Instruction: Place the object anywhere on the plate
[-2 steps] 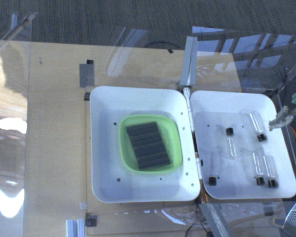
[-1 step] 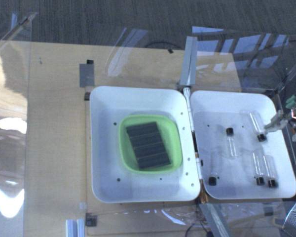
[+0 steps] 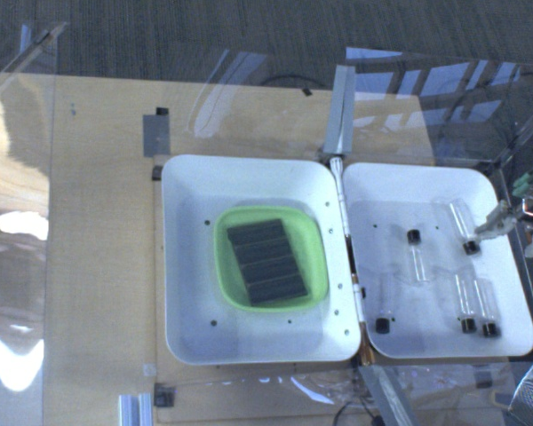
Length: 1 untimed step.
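Nearest item: front rim of the left bin (image 3: 173,327), sitting on the wooden bench (image 3: 98,238).
Left bin contents: green plate (image 3: 224,264) roughly in the middle, flat on the bin floor.
Object: dark ridged block (image 3: 266,262), lying flat on the plate and turned slightly askew. It sits well inside the plate's raised edge.
Right bin (image 3: 426,177): several clear tubes with black caps scattered about. One upright-looking tube (image 3: 418,260) is near the middle and a pair (image 3: 476,302) lies toward the front right corner.
Gripper (image 3: 497,223): a pale tip at the far right side of the right bin, just beside another capped tube (image 3: 463,224) and well apart from the plate.
Gripper state: cannot tell whether apart or together, since the tip is small and partly blurred. Nothing is visibly held. Contact with the nearby tube cannot be settled either.
Step in hand (judgement): if the block is the task's thing, the placing already looks done, as it rests wholly on the plate.
Doing it well (judgement): leave the block undisturbed and keep the arm clear of the left bin. Any lift out of the right bin should go straight up, so the loose tubes do not get nudged or rolled.
Risk (judgement): the tubes are clear and round, so a sideways brush would likely send one rolling.
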### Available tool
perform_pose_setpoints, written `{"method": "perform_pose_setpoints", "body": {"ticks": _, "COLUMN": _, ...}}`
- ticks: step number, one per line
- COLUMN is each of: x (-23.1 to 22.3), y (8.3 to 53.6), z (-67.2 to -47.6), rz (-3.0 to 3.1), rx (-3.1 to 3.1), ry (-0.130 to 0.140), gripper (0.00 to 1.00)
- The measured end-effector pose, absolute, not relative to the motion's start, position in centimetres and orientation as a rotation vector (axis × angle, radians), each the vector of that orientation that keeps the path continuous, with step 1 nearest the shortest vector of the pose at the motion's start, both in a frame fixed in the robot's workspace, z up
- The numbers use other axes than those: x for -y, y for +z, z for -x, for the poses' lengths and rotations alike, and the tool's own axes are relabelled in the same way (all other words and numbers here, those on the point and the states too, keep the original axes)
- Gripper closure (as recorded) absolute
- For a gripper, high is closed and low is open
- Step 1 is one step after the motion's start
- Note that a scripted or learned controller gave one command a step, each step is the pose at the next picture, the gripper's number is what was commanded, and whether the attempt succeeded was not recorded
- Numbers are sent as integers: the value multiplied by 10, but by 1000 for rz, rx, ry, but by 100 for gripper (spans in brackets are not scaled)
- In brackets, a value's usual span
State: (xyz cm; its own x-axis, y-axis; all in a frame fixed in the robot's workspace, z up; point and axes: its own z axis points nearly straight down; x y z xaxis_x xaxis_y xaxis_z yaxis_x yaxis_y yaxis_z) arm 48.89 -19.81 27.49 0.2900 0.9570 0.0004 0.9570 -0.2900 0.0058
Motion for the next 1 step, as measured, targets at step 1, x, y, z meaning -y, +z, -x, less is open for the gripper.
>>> {"method": "perform_pose_setpoints", "body": {"ticks": 1, "x": 197, "y": 286, "z": -489, "rz": -2574, "rx": -1790, "ry": 7, "gripper": 0}}
